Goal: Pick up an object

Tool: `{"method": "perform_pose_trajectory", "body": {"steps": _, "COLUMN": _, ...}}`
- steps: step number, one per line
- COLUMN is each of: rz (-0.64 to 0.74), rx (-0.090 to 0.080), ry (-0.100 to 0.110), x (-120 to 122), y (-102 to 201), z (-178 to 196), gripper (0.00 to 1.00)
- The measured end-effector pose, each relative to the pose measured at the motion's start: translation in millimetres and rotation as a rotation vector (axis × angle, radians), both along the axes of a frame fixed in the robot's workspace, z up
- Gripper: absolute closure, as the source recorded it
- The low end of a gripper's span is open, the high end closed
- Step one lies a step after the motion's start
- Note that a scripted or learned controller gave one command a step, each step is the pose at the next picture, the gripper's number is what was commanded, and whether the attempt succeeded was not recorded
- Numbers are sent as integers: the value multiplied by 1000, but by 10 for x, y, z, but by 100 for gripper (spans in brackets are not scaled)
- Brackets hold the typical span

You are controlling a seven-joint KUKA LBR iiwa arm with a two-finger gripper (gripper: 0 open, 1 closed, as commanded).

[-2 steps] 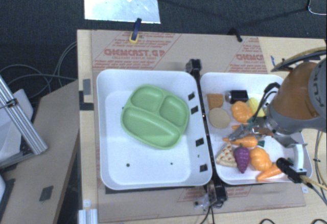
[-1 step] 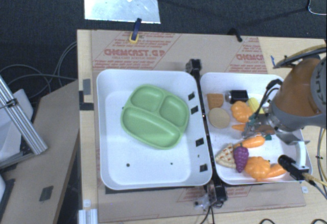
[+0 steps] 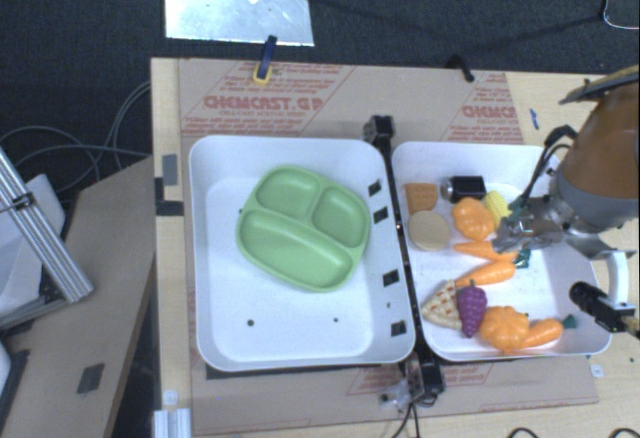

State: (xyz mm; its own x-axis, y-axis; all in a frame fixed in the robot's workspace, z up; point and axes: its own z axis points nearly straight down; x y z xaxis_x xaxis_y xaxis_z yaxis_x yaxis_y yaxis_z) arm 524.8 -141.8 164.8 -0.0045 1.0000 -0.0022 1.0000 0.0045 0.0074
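The right bin [image 3: 545, 158] holds several toy foods. Among them are a toast slice [image 3: 421, 196], a beige round disc [image 3: 430, 230], a black object [image 3: 465, 188], an orange fruit [image 3: 473, 220] and a yellow piece [image 3: 497, 203]. Nearer the front lie two carrots [image 3: 487, 273], a pizza wedge [image 3: 440, 306], purple grapes [image 3: 471, 304] and an orange lump [image 3: 503, 326]. My gripper [image 3: 518, 229] hangs low over the bin's middle right, just right of the orange fruit and above the carrots. The wrist hides what lies under it.
The left bin [image 3: 215, 326] holds a green divided plate [image 3: 300, 226]. A black divider clip [image 3: 380, 129] sits between the bins. The arm's grey and orange body [image 3: 605, 166] covers the right bin's right side. Cardboard lies beneath both bins.
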Motion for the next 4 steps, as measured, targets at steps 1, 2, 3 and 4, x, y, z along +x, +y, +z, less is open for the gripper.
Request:
{"method": "perform_pose_trajectory", "body": {"steps": 1, "rz": 0, "rx": 0, "ry": -1, "x": 21, "y": -3, "z": 541, "gripper": 100}}
{"method": "perform_pose_trajectory", "body": {"steps": 2, "rz": 4, "rx": 2, "ry": 3, "x": 236, "y": 445, "z": 668, "gripper": 100}}
{"method": "perform_pose_trajectory", "body": {"steps": 3, "rz": 4, "rx": 3, "ry": 5, "x": 300, "y": 820, "z": 680, "gripper": 100}}
{"method": "perform_pose_trajectory", "body": {"steps": 4, "rz": -4, "rx": 1, "ry": 7, "x": 298, "y": 725, "z": 509, "gripper": 100}}
